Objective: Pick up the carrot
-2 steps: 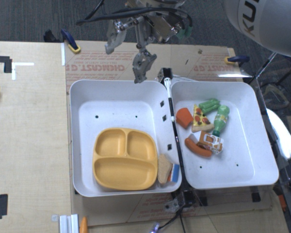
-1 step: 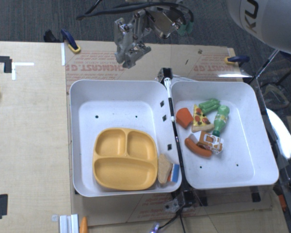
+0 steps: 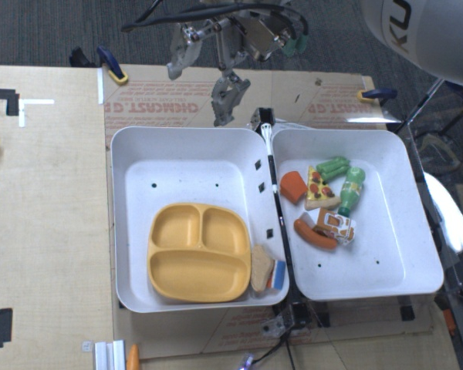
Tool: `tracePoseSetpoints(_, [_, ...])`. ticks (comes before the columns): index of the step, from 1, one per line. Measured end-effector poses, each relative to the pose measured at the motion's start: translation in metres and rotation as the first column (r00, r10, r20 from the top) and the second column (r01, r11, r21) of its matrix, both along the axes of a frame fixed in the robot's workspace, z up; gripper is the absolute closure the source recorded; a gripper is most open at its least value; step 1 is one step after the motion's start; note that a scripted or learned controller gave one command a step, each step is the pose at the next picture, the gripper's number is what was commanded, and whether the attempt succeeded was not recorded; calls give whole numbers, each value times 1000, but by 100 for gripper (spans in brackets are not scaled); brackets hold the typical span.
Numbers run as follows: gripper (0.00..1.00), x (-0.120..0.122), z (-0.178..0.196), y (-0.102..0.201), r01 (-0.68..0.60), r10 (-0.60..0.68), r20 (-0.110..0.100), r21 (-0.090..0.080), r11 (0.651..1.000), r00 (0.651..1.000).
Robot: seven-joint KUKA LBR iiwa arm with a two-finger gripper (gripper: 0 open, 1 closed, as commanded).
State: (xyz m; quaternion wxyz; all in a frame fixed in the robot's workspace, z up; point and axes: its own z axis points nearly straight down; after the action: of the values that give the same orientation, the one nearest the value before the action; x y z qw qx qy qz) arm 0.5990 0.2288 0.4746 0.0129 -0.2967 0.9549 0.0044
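Note:
The carrot (image 3: 293, 186) is a short orange piece lying in the right bin (image 3: 393, 206), near that bin's left wall and beside a pizza slice (image 3: 318, 189). My gripper (image 3: 203, 78) hangs high over the far edge of the left bin (image 3: 131, 206), well back and to the left of the carrot. It is open: one finger (image 3: 177, 56) and the other finger (image 3: 228, 99) stand wide apart with nothing between them.
Around the carrot lie a green vegetable (image 3: 333, 166), a green bottle (image 3: 351, 190), a sausage (image 3: 315, 235) and a small carton (image 3: 336, 226). The left bin holds a yellow divided plate (image 3: 201, 251) and a bread slice (image 3: 261, 268).

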Motion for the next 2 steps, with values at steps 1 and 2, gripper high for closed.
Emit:
tracePoseSetpoints(1, [100,2,10,0,2,-3,6,4,1000,1000])
tracePoseSetpoints(2, [0,2,10,0,3,-3,6,4,1000,1000])
